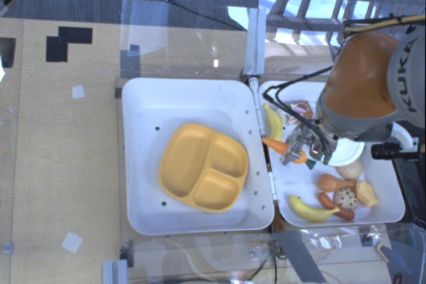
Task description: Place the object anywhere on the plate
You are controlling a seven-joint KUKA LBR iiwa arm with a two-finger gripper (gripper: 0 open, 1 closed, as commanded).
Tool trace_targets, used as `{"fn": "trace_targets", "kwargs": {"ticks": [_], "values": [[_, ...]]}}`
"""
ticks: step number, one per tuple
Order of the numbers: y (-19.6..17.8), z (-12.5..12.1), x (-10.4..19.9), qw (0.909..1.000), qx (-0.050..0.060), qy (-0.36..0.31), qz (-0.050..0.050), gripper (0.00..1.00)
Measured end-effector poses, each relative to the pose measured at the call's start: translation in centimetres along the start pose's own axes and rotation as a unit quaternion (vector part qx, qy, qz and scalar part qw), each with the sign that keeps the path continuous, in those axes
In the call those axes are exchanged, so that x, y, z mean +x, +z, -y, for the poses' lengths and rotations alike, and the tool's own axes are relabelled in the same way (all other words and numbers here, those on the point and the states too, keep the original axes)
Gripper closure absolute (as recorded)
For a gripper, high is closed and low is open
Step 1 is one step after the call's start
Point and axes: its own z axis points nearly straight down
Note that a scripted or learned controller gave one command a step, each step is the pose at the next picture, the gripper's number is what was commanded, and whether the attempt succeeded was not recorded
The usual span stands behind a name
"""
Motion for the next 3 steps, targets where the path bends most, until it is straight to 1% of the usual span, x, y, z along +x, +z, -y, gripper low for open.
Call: {"fn": "trace_targets", "kwargs": {"ticks": [1, 2, 3], "values": [[-4.7, -7.2, 3.3, 0.9973, -0.002, -0.074, 0.0, 1.0], [-7.6, -8.8, 8.7, 0.9777, -0.002, -0.21, 0.0, 1.0], [-7.6, -8.8, 8.6, 0.9778, -0.002, -0.21, 0.0, 0.0]]}}
